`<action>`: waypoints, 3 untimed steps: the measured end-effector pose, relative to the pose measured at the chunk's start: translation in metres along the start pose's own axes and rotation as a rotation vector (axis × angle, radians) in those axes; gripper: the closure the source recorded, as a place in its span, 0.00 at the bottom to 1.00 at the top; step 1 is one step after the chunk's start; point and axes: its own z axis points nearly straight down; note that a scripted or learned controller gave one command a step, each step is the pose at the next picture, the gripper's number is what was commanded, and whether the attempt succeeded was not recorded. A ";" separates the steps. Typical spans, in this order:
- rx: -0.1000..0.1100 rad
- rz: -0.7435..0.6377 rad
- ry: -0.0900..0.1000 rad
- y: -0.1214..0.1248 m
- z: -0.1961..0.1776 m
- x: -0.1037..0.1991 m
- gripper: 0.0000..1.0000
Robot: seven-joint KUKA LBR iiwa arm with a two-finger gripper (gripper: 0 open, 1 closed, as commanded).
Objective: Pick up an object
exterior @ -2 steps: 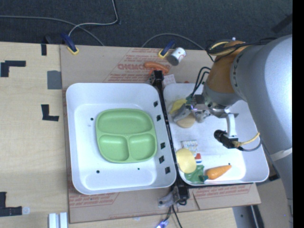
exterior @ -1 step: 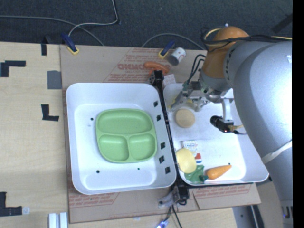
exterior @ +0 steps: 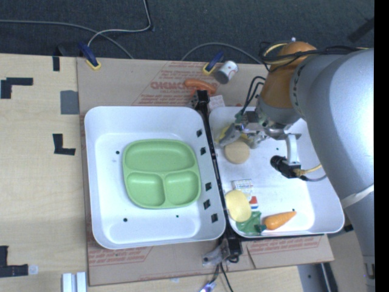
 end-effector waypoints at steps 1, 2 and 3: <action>0.008 0.000 -0.001 0.020 0.001 -0.002 0.00; 0.007 0.002 -0.005 0.020 0.001 0.000 0.00; 0.008 0.001 -0.004 0.020 0.001 -0.001 0.00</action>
